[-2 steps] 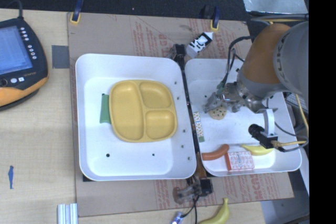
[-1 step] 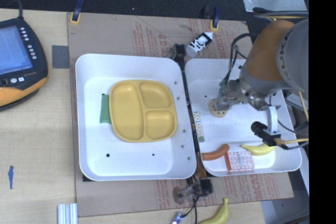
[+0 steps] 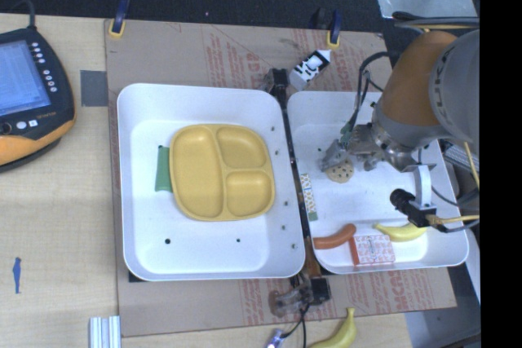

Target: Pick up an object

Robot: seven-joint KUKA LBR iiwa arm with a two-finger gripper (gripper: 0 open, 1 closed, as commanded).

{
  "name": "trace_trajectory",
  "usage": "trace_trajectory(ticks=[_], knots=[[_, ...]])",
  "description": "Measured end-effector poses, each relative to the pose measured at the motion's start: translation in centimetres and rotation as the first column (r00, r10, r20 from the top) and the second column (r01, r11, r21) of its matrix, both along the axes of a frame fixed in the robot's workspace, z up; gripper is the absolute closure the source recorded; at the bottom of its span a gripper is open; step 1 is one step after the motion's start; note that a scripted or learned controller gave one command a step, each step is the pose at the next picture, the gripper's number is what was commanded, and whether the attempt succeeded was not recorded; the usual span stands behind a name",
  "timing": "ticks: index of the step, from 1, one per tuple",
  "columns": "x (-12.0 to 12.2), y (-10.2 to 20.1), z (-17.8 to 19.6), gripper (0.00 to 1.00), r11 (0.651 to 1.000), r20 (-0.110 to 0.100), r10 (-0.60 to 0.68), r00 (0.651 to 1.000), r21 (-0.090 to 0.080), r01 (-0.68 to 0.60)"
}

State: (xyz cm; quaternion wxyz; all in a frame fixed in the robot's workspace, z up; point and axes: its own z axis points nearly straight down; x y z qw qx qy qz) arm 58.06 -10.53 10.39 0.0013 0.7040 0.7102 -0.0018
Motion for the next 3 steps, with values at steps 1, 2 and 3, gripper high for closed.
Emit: trace_trajectory(ticks=[1, 2, 3], knots=[[2.1, 1.2, -1.2, 0.0, 1.0, -0.001, -0.002, 1.0, 0.002, 0.002], [2.2, 1.0, -0.1, 1.0, 1.0, 0.002, 0.0, 1.0, 0.0, 0.0], [2.2, 1.0, -0.2, 0.0, 1.0, 0.002, 0.0, 1.0, 0.0, 0.0]])
